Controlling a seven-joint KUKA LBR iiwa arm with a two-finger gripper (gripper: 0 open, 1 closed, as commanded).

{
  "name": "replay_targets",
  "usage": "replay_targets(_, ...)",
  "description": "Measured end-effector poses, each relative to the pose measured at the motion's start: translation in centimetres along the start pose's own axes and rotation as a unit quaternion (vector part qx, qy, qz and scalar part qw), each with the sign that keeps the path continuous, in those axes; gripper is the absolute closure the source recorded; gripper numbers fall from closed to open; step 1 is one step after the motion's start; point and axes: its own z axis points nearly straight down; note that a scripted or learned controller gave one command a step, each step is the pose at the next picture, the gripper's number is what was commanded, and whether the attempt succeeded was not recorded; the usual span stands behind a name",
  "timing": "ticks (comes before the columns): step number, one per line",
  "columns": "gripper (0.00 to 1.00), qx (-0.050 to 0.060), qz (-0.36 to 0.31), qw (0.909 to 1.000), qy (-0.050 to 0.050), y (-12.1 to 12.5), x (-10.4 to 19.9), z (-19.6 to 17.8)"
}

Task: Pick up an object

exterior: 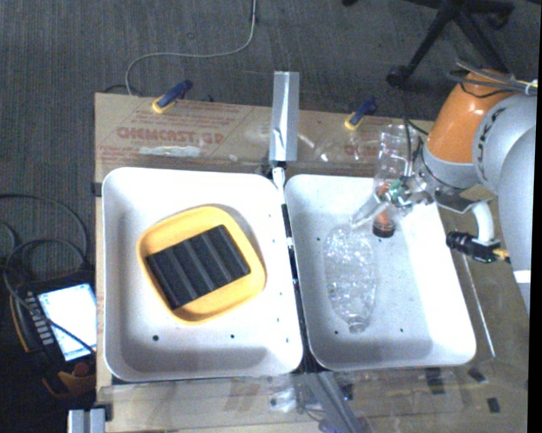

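Observation:
A crumpled clear plastic bottle (351, 274) lies lengthwise in the right bin (437, 297), its narrow end pointing toward the front edge. My gripper (386, 204) hangs over the back part of that bin, just above and to the right of the bottle's far end, with a small red-brown tip at its lowest point. I cannot make out whether it touches the bottle. A yellow rounded block with a black ribbed top (201, 262) rests in the middle of the left bin (125, 339).
The grey arm with its orange band (460, 129) comes in from the upper right, over the right bin's back corner. A metal post (284, 114) stands behind the divide between the bins. Two blue clamps (171, 94) hold the board at the back.

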Motion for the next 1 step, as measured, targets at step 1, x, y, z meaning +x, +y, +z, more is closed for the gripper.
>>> replay_targets(1, 1.0, 0.0, -0.062, 0.9981, 0.004, 2.69, 7.04, -8.1)
